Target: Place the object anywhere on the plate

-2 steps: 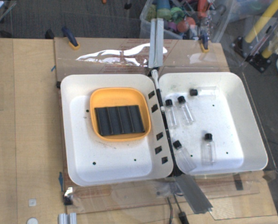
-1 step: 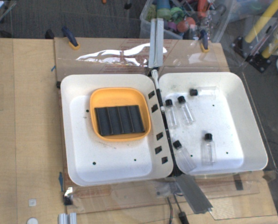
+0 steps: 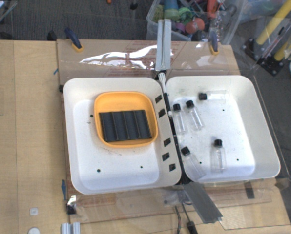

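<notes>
An orange plate [image 3: 126,100] with rounded corners sits in the left white bin [image 3: 82,169]. A black ribbed rectangular block [image 3: 125,125] lies flat on the plate, covering most of its middle. Several clear vials with black caps lie in the right white bin [image 3: 262,150]: one [image 3: 178,117] and another [image 3: 194,114] side by side near the divider, one [image 3: 211,96] at the back, one [image 3: 217,153] towards the front, and one [image 3: 190,159] by the front left wall.
A metal bar [image 3: 163,45] runs back from the seam between the bins. Clear plastic sheeting [image 3: 121,60] lies behind the left bin. A box of colourful toys [image 3: 194,9] stands beyond the bench. Black clips [image 3: 165,143] line the divider.
</notes>
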`<state>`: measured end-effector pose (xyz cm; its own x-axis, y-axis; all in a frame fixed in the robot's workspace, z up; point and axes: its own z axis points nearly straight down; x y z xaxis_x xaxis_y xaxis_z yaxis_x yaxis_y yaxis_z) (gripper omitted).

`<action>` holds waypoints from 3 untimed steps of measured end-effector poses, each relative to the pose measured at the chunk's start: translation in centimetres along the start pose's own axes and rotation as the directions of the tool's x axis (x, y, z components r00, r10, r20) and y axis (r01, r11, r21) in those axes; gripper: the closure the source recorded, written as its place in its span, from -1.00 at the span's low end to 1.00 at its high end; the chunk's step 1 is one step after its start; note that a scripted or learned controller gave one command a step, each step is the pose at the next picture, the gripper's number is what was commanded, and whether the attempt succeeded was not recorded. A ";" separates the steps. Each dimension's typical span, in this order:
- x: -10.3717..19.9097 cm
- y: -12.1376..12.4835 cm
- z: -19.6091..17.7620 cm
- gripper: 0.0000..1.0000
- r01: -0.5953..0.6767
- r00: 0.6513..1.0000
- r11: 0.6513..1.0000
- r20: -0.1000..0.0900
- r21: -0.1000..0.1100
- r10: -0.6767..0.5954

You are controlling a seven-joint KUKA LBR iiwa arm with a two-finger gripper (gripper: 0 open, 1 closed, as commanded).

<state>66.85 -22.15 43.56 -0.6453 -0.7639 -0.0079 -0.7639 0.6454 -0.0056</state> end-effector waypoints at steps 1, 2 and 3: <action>0.0 0.0 0.0 1.00 0.260 0.965 0.965 0.001 -0.001 -0.260; 0.0 0.0 0.1 1.00 0.526 0.850 0.850 0.001 -0.002 -0.526; 0.0 0.0 0.1 1.00 0.729 0.685 0.685 0.003 -0.003 -0.729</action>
<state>66.83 -22.15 43.47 0.1145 -0.9934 -0.0040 -0.9934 -0.1145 -0.0069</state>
